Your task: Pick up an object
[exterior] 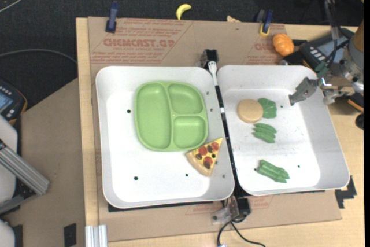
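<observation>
We've got just one fixed camera here — mounted above the bench, looking down at a slant. It sits far enough back to take in both shallow white plastic bins plus the brown cardboard sheet underneath.

Two bins sit side by side on the worktop. In the left bin a divided plate lies toward the back, with a toy pizza slice just beside its front right corner. In the right bin a round cookie touches a leafy piece on its right; a bean pod lies in front of them, and another pod nearer the front. The gripper is over that bin's back right edge.
</observation>
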{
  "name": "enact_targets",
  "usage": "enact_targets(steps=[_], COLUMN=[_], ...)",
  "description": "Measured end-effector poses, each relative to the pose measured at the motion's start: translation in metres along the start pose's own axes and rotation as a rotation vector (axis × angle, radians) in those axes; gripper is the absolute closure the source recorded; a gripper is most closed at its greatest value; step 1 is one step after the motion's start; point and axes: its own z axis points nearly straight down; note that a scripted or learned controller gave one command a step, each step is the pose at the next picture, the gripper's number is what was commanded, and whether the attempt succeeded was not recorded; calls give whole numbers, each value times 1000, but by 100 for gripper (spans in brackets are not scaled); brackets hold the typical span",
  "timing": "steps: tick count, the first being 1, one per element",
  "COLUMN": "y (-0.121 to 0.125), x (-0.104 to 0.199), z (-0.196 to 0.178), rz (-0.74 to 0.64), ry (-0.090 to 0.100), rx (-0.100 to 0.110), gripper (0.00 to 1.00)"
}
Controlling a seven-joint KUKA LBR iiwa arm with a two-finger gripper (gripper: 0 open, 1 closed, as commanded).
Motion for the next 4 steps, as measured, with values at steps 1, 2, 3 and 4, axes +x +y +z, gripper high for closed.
enact_targets(steps=[1,2,3,4], y=[-9,13,13,-5], x=[34,32,32,116], z=[171,173,162,67], rz=[-1,-1,1,-9], ry=[6,-1,-2,3], rx=[17,-3,-6,-11], gripper=[0,0,100,100])
